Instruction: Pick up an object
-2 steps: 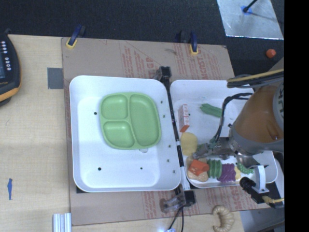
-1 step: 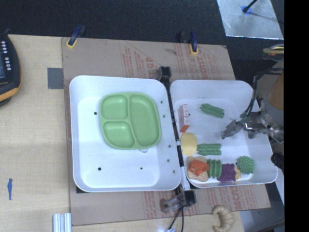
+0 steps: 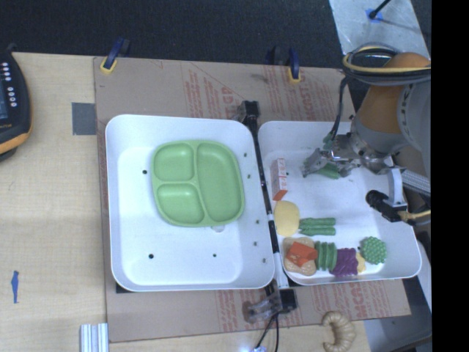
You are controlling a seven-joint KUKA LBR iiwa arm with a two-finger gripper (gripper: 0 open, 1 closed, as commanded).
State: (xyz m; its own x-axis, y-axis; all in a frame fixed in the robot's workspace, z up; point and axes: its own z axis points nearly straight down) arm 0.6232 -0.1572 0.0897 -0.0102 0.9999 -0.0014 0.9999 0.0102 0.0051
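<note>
My gripper (image 3: 331, 163) hangs low over the upper part of the right bin (image 3: 410, 268). A small dark green piece (image 3: 332, 172) lies directly under it, partly hidden by the hand. Lower in that bin lie a yellow round toy (image 3: 286, 215), a bunch of green beans (image 3: 317, 226), a red-orange piece (image 3: 300, 254), a green ribbed piece (image 3: 327, 255), a purple cluster (image 3: 344, 262) and a green bumpy ball (image 3: 373, 249). A red and white packet (image 3: 279, 178) sits by the bin's left wall.
The left bin (image 3: 128, 262) holds a light green divided plate (image 3: 198, 183). A black part on a cable (image 3: 382, 203) hangs over the right bin's right side. A tan curled object (image 3: 338, 330) lies on the bench in front. A pendant (image 3: 11, 101) sits far left.
</note>
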